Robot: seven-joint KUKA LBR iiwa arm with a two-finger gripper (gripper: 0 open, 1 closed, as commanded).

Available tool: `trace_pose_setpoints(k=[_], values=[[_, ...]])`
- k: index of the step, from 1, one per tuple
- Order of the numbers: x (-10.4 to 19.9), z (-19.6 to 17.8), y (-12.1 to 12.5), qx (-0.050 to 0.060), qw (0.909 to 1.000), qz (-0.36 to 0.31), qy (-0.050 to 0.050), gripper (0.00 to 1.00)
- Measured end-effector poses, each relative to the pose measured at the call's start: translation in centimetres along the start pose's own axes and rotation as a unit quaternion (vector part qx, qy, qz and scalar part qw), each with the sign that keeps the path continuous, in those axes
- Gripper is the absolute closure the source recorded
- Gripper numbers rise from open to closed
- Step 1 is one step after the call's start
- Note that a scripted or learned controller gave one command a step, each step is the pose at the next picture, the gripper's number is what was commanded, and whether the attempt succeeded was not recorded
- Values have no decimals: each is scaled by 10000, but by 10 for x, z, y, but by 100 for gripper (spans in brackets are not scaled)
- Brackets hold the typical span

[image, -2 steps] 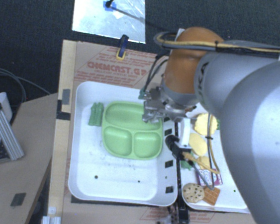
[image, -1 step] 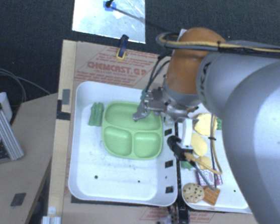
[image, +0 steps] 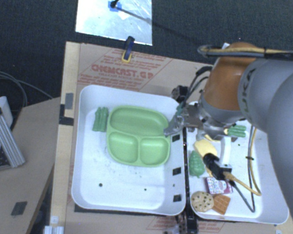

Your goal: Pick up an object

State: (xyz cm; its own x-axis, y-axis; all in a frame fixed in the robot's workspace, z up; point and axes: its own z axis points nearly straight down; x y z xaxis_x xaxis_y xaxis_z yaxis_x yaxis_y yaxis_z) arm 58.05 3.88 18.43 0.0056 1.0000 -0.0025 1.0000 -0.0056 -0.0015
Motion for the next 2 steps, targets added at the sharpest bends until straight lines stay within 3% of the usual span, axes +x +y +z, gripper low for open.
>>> trace_pose_setpoints(k=[1, 2], values=[[83, 3, -67, 13, 10000, -71, 22, 0], [-5, -23, -28, -32, 10000, 0, -1, 0]])
